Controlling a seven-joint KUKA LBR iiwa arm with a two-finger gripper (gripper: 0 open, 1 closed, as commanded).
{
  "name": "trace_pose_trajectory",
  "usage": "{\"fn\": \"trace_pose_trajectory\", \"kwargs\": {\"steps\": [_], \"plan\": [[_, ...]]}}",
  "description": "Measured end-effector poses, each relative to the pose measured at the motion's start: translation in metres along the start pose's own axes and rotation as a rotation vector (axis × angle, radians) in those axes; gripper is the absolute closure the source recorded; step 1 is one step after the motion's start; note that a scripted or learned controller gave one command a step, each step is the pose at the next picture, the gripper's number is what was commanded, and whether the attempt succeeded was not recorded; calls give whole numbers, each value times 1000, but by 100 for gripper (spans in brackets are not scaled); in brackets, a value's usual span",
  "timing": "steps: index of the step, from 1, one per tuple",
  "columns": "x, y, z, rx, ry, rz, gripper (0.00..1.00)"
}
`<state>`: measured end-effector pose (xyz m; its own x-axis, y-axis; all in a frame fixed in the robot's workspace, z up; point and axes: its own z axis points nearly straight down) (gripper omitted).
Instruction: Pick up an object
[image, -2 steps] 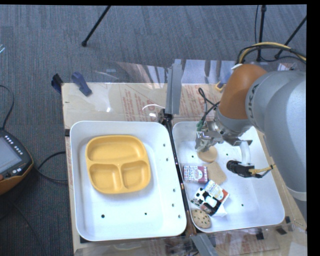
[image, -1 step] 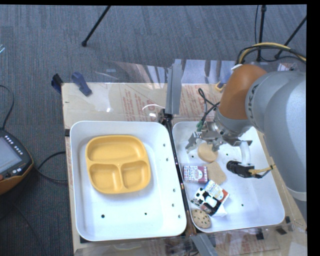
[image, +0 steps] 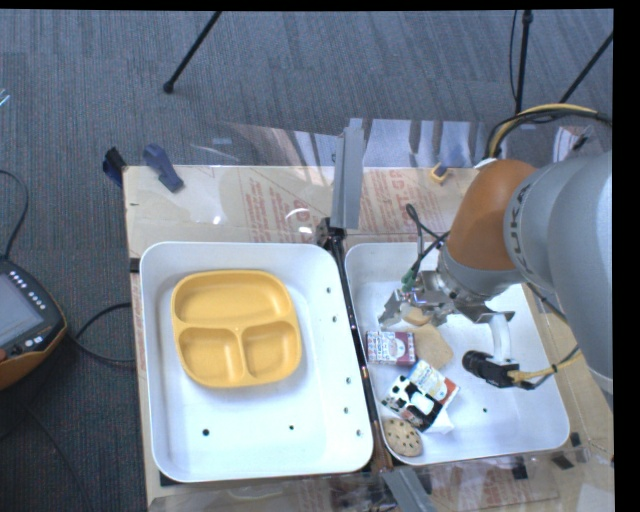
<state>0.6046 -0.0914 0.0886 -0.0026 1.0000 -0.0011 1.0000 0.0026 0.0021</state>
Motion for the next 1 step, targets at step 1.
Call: {"fn": "trace_pose_trajectory", "kwargs": {"steps": [1], "plan": [[-1, 0, -10, 0, 1, 4, 100]]}}
